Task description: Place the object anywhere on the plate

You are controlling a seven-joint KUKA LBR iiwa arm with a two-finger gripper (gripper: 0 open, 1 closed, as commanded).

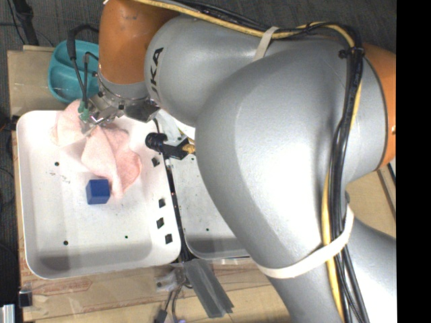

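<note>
My gripper (91,116) hangs over the far end of the left shallow white plastic bin (40,247), pinched on the crumpled pink cloth (108,155) beside 1 small blue cube (98,191), so I judge placing on the teal plate (67,69) remains.

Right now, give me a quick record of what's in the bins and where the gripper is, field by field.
left bin: white, holds the cloth and the block
pink cloth: crumpled, in the bin's upper part
blue block: on the bin floor, at the cloth's lower edge
gripper: over the cloth's top edge; finger state unclear
teal object: outside the bin, beyond its top edge
right bin: largely covered by the arm
</note>
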